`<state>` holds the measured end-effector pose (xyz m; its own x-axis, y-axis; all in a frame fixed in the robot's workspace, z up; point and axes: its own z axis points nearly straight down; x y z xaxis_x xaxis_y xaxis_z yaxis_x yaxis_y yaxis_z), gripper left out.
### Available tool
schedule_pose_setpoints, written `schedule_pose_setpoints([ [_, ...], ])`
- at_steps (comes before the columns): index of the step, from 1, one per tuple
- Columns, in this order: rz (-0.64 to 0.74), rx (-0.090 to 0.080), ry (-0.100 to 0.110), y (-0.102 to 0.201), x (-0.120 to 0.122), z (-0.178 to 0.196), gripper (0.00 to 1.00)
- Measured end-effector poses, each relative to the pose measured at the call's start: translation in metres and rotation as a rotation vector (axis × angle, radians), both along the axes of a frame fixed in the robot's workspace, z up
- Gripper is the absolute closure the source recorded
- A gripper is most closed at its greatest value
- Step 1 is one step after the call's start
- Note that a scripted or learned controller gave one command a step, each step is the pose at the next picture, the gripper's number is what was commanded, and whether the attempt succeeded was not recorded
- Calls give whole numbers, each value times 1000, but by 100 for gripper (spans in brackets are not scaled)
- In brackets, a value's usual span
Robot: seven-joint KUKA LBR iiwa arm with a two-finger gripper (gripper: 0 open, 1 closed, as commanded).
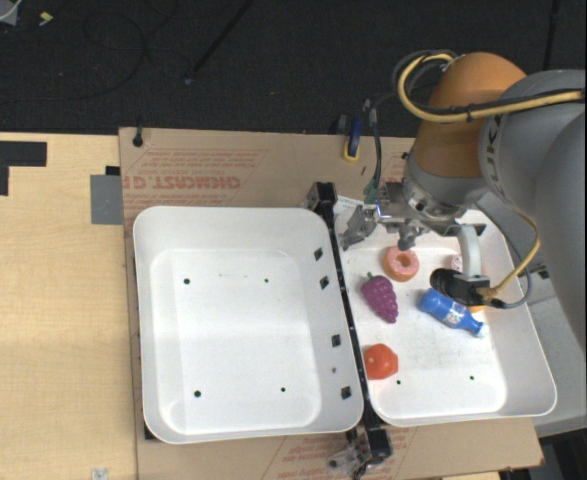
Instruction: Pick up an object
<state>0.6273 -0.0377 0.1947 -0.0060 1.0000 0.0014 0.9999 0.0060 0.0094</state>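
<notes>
The right bin [513, 388] holds a pink ring-shaped toy [403, 264], a purple bunch of grapes [380, 298], a blue bottle [450, 311] lying on its side and a red-orange tomato-like toy [379, 361]. My gripper [383, 230] hangs over the far left part of this bin, just behind the pink ring and the grapes. Its two fingers stand apart, open, with nothing between them. The arm's wrist covers the bin's far right corner.
The left bin [163, 268] lies beside the right one, with a black-clipped divider wall [338, 298] between them. Both bins rest on a cardboard sheet [223, 173] on the wooden bench. Cables run behind the bins.
</notes>
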Motion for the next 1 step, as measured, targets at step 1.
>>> schedule_pose_setpoints([
  [1,-9,-2,13,-72,-38,-99,0],
])
